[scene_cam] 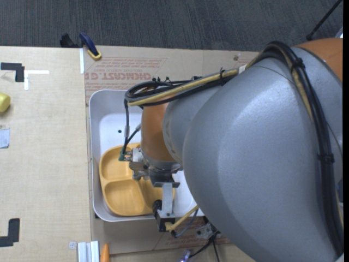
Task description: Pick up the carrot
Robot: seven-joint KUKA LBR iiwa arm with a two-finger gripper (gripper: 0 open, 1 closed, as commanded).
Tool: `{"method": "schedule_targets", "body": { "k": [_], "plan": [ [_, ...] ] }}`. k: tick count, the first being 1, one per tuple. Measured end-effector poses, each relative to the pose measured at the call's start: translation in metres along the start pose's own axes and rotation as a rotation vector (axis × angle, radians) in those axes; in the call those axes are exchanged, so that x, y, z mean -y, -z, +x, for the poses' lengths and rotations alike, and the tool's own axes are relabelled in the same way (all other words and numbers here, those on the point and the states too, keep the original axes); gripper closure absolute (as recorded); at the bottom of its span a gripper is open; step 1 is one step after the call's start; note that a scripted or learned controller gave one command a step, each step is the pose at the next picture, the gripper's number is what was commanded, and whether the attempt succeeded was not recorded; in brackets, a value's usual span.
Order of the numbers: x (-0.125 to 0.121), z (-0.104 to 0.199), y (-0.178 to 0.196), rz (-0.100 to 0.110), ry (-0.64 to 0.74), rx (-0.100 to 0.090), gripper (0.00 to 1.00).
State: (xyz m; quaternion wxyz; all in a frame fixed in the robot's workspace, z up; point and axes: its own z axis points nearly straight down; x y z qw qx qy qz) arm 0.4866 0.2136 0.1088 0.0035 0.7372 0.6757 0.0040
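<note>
A white bin (103, 105) holds a yellow tray (117, 187) split into two compartments. My gripper (150, 174) hangs low over the tray's right side, below the orange wrist band. The big grey arm reaches in from the right and hides the tray's right part and much of the bin. What lies under the gripper is hidden.
The bin sits on brown cardboard (125, 70) on a pale bench. A blue and yellow clamp (90, 46) lies at the back. A yellow object (3, 102) sits at the left edge, and a small orange piece (104, 250) at the bottom edge.
</note>
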Motion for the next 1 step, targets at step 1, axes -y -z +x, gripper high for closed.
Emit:
{"method": "schedule_targets", "body": {
  "k": [1],
  "plan": [
    [0.0039,0.0111,-0.0081,-0.004,-0.314,0.001,1.00]
  ]
}}
